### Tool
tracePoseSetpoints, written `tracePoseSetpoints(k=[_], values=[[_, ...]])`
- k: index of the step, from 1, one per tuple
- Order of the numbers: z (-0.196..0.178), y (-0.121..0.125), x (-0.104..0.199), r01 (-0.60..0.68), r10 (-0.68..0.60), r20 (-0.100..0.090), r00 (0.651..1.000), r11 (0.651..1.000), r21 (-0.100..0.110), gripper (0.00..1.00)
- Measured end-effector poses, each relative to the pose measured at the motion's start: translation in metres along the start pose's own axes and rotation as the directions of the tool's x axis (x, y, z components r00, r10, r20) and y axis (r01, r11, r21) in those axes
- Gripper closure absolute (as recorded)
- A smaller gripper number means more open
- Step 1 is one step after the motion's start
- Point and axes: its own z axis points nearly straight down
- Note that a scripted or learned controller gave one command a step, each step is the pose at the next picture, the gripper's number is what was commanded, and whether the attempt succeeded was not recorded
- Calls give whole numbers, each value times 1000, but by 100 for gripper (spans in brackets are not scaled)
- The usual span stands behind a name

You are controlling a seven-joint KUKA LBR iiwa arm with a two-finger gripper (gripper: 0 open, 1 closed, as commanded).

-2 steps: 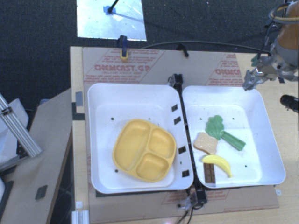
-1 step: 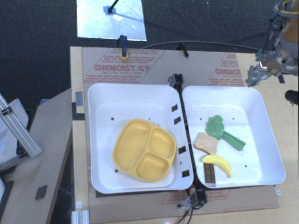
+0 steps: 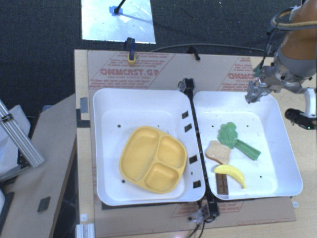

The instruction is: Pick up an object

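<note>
Camera view from above the bench showed the gripper [image 3: 252, 94] poised over the far right corner of the right bin [image 3: 285, 133], with nothing between its fingers; whether they stood wide or narrow could not be told at this size. Candidates for the pick lay grouped toward that bin's near left part: a green broccoli toy [image 3: 237, 140] near the middle, a slice of toy bread [image 3: 218, 152] just beside its head, a yellow banana [image 3: 231, 174] nearer the front edge, and a small brown bar [image 3: 222, 183] beside the banana at the front rim. A yellow divided plate [image 3: 153, 158] sat in the left bin [image 3: 106, 133], well apart from the arm. By the look of it, the task stood at the approach step, no object having been lifted. A pick would call for the arm to travel from the far corner toward the cluster, settle on one item, then descend with the fingers spread around it; the broccoli's stalk, lying clear of its neighbours on the right side, appeared the easiest target, while bread, banana and bar lay close enough to crowd a grasp. Red lettering on the board [image 3: 148, 66] under the bins read "CHEMCAST GP", upside down to the camera, and repeated in part at the far right edge.
</note>
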Motion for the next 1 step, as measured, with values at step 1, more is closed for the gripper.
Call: tracePoseSetpoints(k=[1], values=[[-5,-18,48,1,-1,-1,1000,1000,-2,100]])
